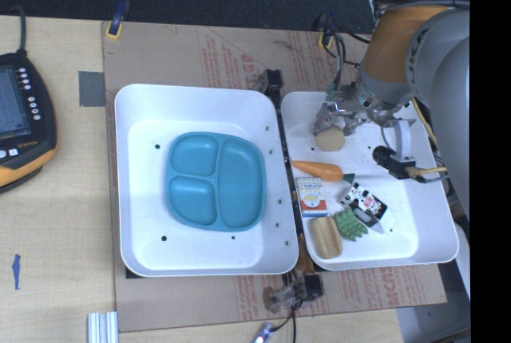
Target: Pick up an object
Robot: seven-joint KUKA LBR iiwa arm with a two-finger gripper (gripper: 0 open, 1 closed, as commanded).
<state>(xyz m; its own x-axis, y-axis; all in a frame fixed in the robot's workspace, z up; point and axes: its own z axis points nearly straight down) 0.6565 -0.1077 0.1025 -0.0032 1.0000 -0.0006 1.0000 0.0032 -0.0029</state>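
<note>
My hand (334,124) hangs low in the right bin (431,250), just above a round tan object (329,140); I cannot tell its state. A carrot (318,170) lies nearby.

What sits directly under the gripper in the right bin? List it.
A round beige object lies just below the gripper in the right bin, near its back wall. Its top edge is covered by the gripper, so contact is unclear.

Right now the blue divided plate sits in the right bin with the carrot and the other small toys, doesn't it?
Not quite: the blue divided plate lies alone in the left bin, as the camera view shows. The carrot and other small toys are in the right bin.
</note>
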